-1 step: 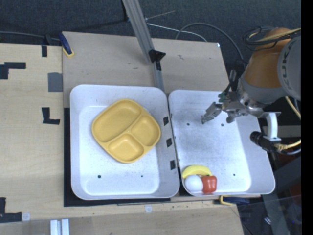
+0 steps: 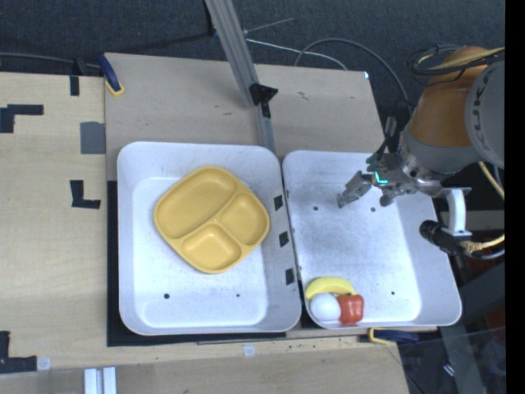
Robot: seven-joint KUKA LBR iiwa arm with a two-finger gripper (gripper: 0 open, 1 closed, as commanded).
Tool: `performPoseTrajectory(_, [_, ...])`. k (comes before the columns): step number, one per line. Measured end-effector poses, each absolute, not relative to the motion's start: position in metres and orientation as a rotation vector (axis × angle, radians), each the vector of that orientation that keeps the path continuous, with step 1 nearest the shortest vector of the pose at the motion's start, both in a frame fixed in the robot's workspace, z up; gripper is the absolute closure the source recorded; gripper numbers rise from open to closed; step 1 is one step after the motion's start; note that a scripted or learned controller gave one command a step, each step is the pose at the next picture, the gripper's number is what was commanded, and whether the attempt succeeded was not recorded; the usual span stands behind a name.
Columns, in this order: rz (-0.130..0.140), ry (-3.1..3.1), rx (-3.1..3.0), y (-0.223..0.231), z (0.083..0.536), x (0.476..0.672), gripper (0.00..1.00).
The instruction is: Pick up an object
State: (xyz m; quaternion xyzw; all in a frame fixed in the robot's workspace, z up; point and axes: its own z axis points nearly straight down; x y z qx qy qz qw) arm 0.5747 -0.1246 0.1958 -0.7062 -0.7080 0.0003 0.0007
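Three small objects huddle at the front edge of the right bin (image 2: 410, 253): a yellow curved piece (image 2: 330, 285), a white ball (image 2: 326, 306) touching it from below, and a red object (image 2: 352, 308) to the ball's right. My gripper (image 2: 366, 198) hovers over the back part of the right bin, well behind that cluster. Its two fingers stand apart, open, with nothing between them. The grey arm with its orange band (image 2: 447, 117) reaches in from the right.
A yellow three-compartment plate (image 2: 212, 218) lies in the left bin (image 2: 139, 294). A grey pole (image 2: 234, 39) slants down to the bins' shared back edge. Cables run behind the right bin.
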Motion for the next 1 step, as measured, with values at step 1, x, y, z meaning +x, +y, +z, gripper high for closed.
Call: performPoseTrajectory(1, [0.007,-2.221,-2.217,-0.1245,0.1518,0.5764,0.0])
